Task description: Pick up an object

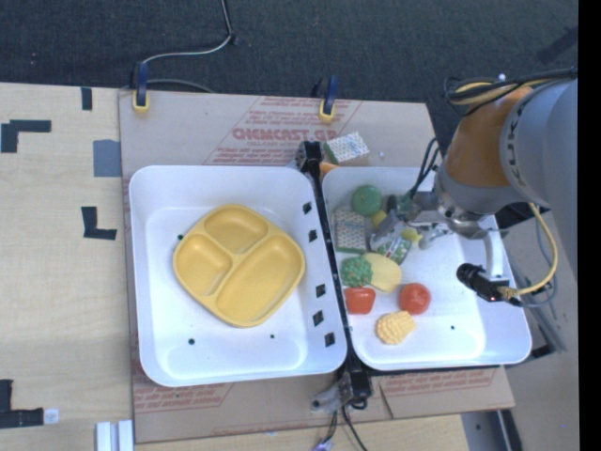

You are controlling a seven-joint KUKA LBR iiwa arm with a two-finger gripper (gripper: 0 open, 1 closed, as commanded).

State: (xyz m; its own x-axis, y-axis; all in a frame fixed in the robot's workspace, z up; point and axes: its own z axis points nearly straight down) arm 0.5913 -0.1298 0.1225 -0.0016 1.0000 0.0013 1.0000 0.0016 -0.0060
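Hovering tool (398, 225) above pale lemon (384, 272), long axis left-right.

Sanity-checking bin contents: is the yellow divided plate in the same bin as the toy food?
No. The yellow divided plate lies in the left bin, while the toy food, such as the tomato, sits in the right bin.

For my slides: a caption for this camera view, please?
Gripper low over toy food in the right bin; yellow plate in the left.
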